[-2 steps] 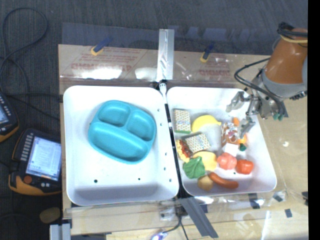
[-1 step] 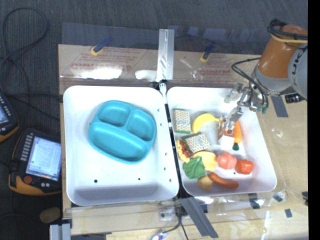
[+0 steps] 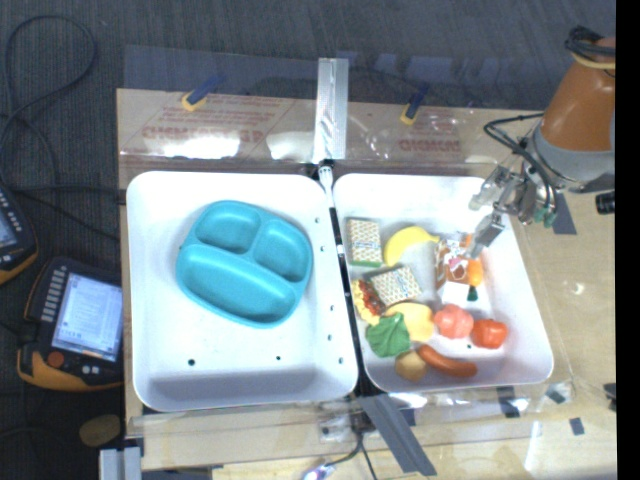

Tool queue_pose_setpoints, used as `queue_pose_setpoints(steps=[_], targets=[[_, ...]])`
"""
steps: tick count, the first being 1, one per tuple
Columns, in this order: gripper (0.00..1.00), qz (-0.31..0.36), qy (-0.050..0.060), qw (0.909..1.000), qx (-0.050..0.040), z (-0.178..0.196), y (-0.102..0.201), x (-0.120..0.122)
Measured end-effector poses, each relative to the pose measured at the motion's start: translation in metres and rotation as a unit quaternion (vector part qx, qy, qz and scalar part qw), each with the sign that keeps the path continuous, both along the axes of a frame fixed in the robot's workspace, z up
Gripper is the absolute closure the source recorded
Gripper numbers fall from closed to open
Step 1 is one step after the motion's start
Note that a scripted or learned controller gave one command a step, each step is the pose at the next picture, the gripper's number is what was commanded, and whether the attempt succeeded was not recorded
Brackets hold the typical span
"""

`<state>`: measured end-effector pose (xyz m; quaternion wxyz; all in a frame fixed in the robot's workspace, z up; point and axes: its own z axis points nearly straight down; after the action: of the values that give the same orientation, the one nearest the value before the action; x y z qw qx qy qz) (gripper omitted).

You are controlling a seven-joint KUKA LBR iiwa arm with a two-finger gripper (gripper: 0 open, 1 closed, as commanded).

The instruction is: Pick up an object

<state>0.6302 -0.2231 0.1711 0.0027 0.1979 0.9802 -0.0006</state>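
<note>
Along the right bin's point(image 3: 530, 313) near edge a sausage point(image 3: 447, 362) is lying beside a tomato point(image 3: 489, 334) and a green leafy piece point(image 3: 388, 336); toward its middle, crackers point(image 3: 395, 285) and a yellow lemon point(image 3: 410, 244) are crowding together; at the far right corner the gripper point(image 3: 490, 213) is hovering, fingers spread, pinching nothing; leftward, a blue tray point(image 3: 245, 260) is sitting in the left bin point(image 3: 160, 358).

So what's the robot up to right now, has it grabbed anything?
Gripper over right bin's upper right, nothing seen between its fingers. Toy food pile lies below. Blue tray alone in left bin.
</note>
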Motion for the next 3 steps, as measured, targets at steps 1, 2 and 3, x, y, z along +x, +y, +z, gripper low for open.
queue_pose_setpoints(steps=[1, 2, 3], targets=[[0.0, -0.205, 0.001, 0.9787, -0.0001, -0.065, 0.0, 0.022], [0.0, -0.346, -0.003, 0.9383, 0.0014, -0.081, 0.041, -0.041], [1.0, -0.345, -0.006, 0.9386, 0.0003, -0.07, 0.041, -0.039]])
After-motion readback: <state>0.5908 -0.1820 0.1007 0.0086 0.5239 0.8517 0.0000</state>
